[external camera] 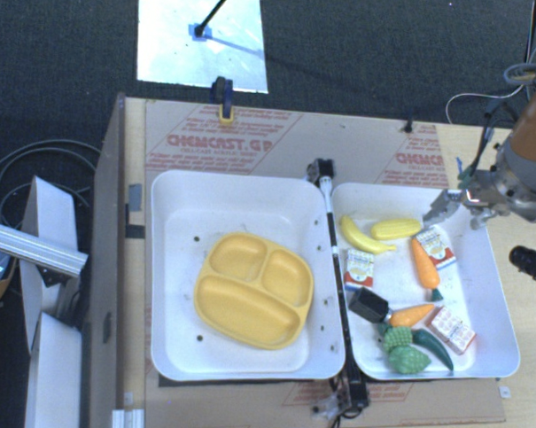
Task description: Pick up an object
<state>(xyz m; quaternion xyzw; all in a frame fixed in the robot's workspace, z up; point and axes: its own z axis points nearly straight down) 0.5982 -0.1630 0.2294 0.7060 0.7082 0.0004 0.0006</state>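
1. While the arm (530, 145) reaches in from the right, its gripper (463, 207) hangs over the far right corner of the right bin (499, 299); the two fingers look spread apart with nothing between them.
2. Left bin (173, 249): holds a yellow divided tray (254, 290), three compartments, sitting right of centre, tilted a bit.
3. Right bin holds all the small things, so the pick candidates are there.
4. Banana (363, 237) lies near the far left of the right bin, curved, just beside a yellow lemon-like piece (395, 228) to its right.
5. Small red-and-white carton (437, 246) sits just below the gripper in the view, touching or nearly touching the upper carrot (425, 262), which lies lengthwise, pointing near-far.
6. Another small carton (360, 269) lies left of centre, near the bin divider.
7. Black block (369, 304) is just nearer than that carton.
8. Second carrot (412, 314) lies right of the black block, close to touching it.
9. Green leafy item (403, 352) at the near edge, with a dark green pepper (433, 346) beside it on the right.
10. Red-and-white box (450, 329) sits at the near right, just beside the pepper.
11. Both bins rest on a brown cardboard sheet (254, 137) printed with red text, on the surface.
12. Black clamp (222, 95) is at the far edge of the sheet.
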